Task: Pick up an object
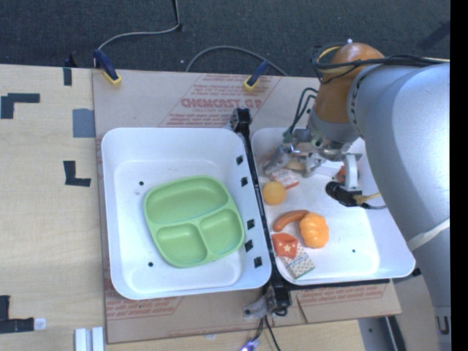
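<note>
Camera view shows the claw (298, 159) lowered into the right bin (365, 258), at the corner farthest from the orange pumpkin (314, 229), which serves as landmark here. Whether the claw is released or clenched cannot be told; its tip blends with small packets beneath it. Nothing is visibly lifted, so the pick looks not yet done, and grasping and raising remain. Candidate objects lie close: a yellow ball (274, 193) up and left of the pumpkin, a sausage (290, 219) just beside its left, a red piece (286, 246) and a printed packet (300, 265) below it. Far left of the pumpkin, the left bin (121, 196) holds a green divided plate (193, 220). Both bins sit on cardboard (212, 101) clamped to a pale wooden counter (44, 218), with dark carpet (88, 13) and a cable beyond.
</note>
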Motion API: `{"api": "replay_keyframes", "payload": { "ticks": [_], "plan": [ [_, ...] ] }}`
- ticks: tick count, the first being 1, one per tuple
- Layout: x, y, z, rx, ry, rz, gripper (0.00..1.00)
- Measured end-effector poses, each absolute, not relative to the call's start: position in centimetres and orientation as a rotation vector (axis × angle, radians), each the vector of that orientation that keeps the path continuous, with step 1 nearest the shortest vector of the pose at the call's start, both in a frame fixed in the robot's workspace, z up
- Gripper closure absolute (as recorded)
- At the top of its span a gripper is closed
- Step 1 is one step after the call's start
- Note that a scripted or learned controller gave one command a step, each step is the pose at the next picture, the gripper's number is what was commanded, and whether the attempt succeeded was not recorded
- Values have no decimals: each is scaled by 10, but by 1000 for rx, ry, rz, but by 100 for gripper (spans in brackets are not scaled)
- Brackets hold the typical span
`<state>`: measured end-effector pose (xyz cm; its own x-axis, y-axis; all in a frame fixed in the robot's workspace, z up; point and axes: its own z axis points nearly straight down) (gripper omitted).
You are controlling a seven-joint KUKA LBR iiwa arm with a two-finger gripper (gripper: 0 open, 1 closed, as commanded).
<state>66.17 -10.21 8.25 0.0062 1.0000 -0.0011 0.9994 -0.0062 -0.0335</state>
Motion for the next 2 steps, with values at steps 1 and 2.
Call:
{"api": "replay_keyframes", "payload": {
  "ticks": [1,2],
  "plan": [
    [662,-102,83,-2212,-2199,38,0],
    [662,-103,83,-2212,-2202,35,0]
  ]
}}
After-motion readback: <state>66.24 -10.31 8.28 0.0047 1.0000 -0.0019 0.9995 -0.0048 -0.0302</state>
